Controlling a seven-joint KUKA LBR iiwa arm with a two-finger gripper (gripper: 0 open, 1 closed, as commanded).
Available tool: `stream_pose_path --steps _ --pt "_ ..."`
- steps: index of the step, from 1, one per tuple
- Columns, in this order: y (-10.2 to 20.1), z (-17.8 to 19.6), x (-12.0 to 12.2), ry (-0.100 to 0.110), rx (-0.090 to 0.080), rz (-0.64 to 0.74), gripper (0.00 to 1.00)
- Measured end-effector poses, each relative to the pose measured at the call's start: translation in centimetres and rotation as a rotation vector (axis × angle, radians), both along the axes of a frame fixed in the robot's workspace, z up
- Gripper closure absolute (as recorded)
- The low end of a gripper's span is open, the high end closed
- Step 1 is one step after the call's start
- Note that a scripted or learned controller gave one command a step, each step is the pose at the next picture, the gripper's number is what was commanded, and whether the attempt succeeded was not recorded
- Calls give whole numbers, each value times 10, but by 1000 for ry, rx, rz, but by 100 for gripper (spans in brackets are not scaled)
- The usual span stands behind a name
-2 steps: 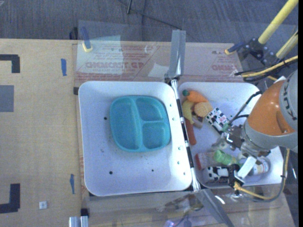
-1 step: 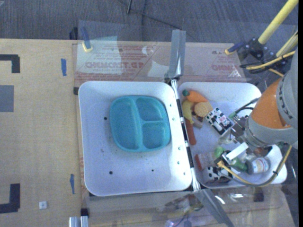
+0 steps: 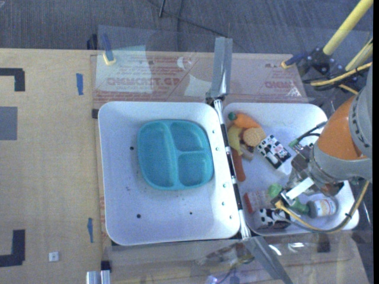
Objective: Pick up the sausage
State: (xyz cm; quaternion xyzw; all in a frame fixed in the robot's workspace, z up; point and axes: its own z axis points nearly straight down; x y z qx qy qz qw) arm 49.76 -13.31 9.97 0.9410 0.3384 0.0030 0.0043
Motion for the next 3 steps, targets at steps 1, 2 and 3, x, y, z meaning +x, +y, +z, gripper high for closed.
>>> stream_pose_path --steps 1,2,3 --pt "-1 19 -19 10 6 -33 100" --pt "67 84 43 12 7 -236 100" --pt "6 131 29 11 7 -146 100"
